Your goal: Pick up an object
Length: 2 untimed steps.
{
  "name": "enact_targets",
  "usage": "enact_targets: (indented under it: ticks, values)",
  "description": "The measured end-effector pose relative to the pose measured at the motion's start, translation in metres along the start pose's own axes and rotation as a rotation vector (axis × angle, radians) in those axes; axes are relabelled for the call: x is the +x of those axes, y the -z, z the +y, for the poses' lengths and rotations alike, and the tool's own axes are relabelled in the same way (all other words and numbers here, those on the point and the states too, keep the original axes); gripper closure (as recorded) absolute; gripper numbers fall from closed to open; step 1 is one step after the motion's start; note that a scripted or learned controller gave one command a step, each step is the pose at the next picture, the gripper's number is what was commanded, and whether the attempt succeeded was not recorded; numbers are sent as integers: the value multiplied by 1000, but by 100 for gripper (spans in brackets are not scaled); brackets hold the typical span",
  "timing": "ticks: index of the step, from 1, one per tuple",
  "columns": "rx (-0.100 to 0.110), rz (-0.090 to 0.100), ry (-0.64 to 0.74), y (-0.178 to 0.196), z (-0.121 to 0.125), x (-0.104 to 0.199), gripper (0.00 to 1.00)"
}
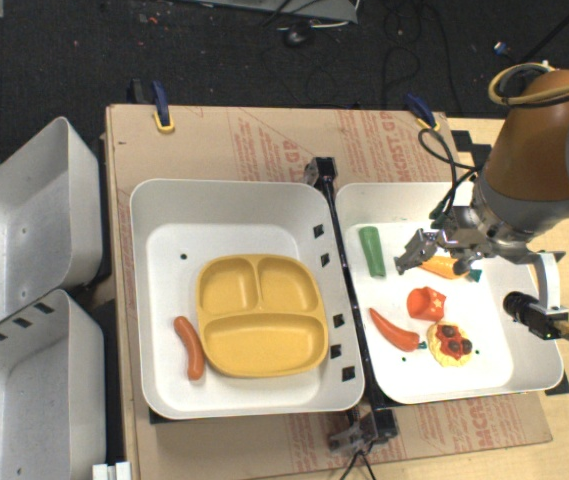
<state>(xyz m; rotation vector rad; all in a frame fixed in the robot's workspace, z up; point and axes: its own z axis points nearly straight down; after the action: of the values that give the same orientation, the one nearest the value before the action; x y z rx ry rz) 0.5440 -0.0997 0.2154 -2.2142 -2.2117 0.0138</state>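
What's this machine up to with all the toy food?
A robot arm reaches in from the right over the right bin. Its gripper is down at an orange toy piece, beside a green piece; whether it has hold of anything is hard to tell. Nearer the front lie a red pepper, a red chili and a small pizza slice. The left bin holds a yellow divided plate with a sausage beside it.

arm [534, 158]: enters from right, wrist bent down | end effector [426, 253]: low, pointing left
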Motion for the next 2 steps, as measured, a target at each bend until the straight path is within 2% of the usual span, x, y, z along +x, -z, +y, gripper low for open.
enact_targets:
  ticks: [1,2]
  values:
    - [-14,-2,2,7,3,0,0]
    - [-9,-1,1,-52,12,2,0]
